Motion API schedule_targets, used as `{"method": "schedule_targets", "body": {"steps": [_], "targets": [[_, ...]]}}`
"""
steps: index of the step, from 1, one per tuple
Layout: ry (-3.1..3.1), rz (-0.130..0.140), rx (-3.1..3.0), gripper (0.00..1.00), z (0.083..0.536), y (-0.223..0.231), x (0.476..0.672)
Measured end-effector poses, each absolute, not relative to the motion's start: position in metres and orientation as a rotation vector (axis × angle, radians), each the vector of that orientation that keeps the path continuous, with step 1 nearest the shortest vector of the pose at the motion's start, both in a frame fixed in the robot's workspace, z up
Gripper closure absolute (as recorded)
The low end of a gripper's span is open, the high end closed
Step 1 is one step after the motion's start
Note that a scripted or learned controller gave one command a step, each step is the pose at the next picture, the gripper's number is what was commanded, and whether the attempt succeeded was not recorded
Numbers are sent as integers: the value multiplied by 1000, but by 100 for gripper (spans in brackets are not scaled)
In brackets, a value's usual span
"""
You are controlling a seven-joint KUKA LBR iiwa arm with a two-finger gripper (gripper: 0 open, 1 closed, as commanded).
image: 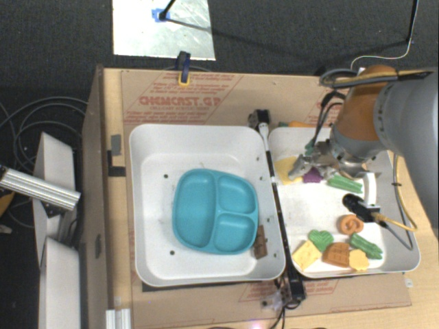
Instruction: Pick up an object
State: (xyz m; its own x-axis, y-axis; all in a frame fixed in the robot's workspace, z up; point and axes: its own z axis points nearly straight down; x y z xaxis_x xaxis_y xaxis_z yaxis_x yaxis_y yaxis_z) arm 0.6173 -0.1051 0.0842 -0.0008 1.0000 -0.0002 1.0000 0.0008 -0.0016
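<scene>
While gripper (310,162) hangs low over purple piece (313,177) in bin (309,210), presumably targeting it, grip cannot be told.

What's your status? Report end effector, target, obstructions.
End effector down in the right bin, upper left corner. Purple piece at its tip, no grasp visible. Green piece close alongside, yellow piece on the other side.

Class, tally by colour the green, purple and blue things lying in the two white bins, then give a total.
Green pieces, right bin: 3
Purple piece, right bin: 1
Blue plate, left bin: 1
Total: 5
</scene>
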Motion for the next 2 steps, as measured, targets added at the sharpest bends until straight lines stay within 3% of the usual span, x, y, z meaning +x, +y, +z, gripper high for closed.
{"method": "schedule_targets", "body": {"steps": [1, 2], "targets": [[-2227, -5, -2221, 100, 96, -105, 620], [-2230, -6, -2211, 100, 189, -42, 558]]}}
